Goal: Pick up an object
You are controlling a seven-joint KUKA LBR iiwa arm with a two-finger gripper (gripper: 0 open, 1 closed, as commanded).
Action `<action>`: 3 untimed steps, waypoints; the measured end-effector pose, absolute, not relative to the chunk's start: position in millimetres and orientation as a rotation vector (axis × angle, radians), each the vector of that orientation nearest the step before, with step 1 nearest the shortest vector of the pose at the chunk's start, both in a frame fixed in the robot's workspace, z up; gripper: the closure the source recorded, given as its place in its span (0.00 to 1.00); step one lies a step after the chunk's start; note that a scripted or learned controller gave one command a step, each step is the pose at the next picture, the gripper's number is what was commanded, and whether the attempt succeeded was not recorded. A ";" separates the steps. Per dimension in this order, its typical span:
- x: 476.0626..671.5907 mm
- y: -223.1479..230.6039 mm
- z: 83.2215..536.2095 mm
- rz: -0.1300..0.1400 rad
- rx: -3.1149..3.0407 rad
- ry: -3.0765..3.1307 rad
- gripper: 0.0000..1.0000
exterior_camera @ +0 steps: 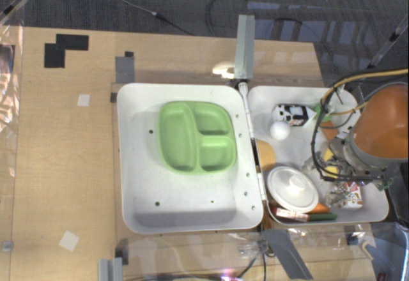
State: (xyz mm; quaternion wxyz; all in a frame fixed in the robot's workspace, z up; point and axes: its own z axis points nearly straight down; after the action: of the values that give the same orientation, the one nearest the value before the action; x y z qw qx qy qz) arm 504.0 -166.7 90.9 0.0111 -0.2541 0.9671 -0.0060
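a: where are the objects to be picked found?

b: they are gathered in the right bin (265, 99). a white bowl (293, 187) is set upside down near the front edge, a white ball (279, 131) lies further back, and a black and white toy (293, 113) is seen just behind the ball. an orange and green item (308, 214) is laid along the front wall, beside the bowl.

a: and the tool?

b: the tool (346, 191) is lowered at the right side of that bin, over a small printed packet (348, 197). whether it is wide or narrow cannot be told, as it is covered by the orange band (382, 124).

a: what else is noted?

b: a green tray (196, 136) with compartments is placed in the left bin (137, 165). both bins are carried by the worktop (57, 145).
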 end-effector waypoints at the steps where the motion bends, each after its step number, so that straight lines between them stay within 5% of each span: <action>1: 504.8 -157.5 91.3 -0.027 -1.015 2.948 0.00; 3: 500.9 -184.2 90.4 -0.012 -1.003 2.958 0.00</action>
State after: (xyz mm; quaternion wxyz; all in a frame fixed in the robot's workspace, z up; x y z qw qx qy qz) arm 500.9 -184.2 90.4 0.0090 -0.3211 0.9470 -0.0038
